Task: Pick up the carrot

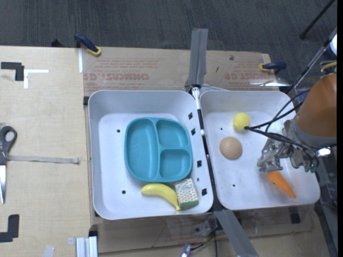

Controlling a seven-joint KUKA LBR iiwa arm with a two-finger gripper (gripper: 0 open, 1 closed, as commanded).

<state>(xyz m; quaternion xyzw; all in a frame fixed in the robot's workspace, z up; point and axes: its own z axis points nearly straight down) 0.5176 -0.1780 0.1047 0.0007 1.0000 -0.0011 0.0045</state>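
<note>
Front edge: grey strip (236, 237) running off the bench between the two bins, one seen.
Left bin (102, 159), near end: 1 banana (161, 193), yellow, lying just beside 1 sponge (187, 193) with a speckled face and green side; the two look to be touching.
Left bin, middle: 1 teal divided plate (158, 149), three compartments, nothing in them.
Right bin (225, 194), near end: 1 carrot (282, 183), orange, lying flat near the near-right corner, tip pointing to the near right.
Gripper (269, 164): directly above the carrot's thick end, close to or touching it; carrot not seen between the fingers; open or closed, cannot tell at this angle.
Arm: enters from the right, orange band (320, 111) above the wrist, wrist pointed down into the right bin, black cables (268, 123) trailing across.
Right bin, middle: 1 tan egg-shaped object (231, 148); 1 yellow ball-like fruit (241, 121) beyond it, apart.
Bench left: 1 pair of scissors (5, 154).
Far: cardboard sheet (134, 71), red print reversed, not legible; 2 blue-yellow clamps (87, 44) at its corners.
</note>
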